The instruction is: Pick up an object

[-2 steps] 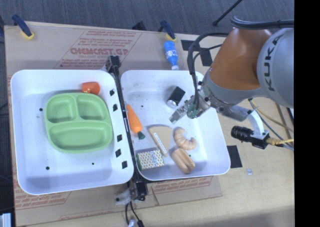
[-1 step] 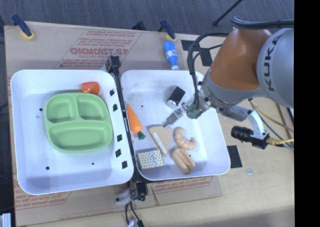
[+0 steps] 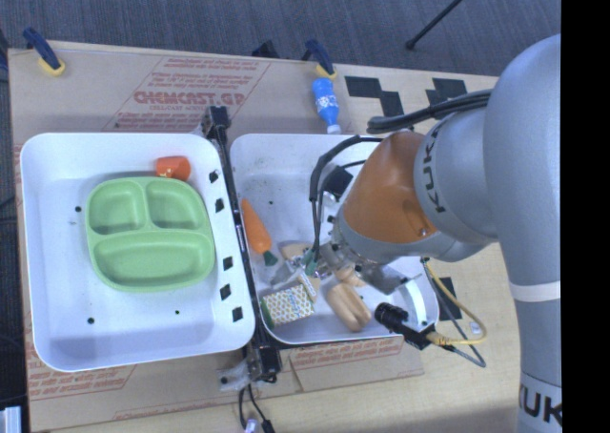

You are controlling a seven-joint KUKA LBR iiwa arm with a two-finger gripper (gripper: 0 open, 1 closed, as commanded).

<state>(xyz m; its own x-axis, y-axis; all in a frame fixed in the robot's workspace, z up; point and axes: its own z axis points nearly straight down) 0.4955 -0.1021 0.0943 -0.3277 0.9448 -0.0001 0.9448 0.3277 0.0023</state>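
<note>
1. Two shallow white bins are sitting side by side on a cardboard-covered bench [image 3: 191, 88]. The left bin [image 3: 43, 231] is holding a green divided plate [image 3: 150, 233] and a small orange-red item [image 3: 172, 168] near its far wall.
2. The right bin [image 3: 276, 150] is holding the loose objects: an orange carrot-shaped piece [image 3: 254, 227], a checkered block [image 3: 288, 304] and a tan bun-like piece [image 3: 347, 306], clustered toward the near end.
3. The grey arm is reaching in from the right, its orange band [image 3: 386, 197] hanging over the right bin, with the gripper [image 3: 319, 264] lowered among the clutter.
4. This appears to be the reach-and-grasp step; next the arm would need a firm close on one item, then a straight lift.
5. The wrist is covering the gripper's tip, so I cannot tell whether it is spread or pinching anything.
6. Small items beneath the wrist are too jumbled to name.
</note>
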